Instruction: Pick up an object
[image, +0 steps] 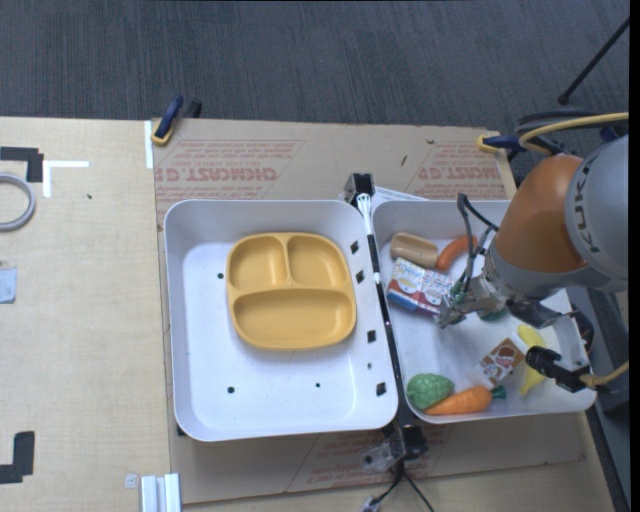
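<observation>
We are seeing the end effector (458, 308) hanging low in the right bin (440, 352), just beside a white snack packet (418, 285); we cannot tell how it is set. Two white bins are sitting side by side on the bench (80, 330). The left bin (200, 390) is holding one yellow divided plate (291, 290). The right bin is holding one sausage (414, 247), two toy carrots (461, 402), one green vegetable (430, 388) and one brown packet (501, 360).
</observation>
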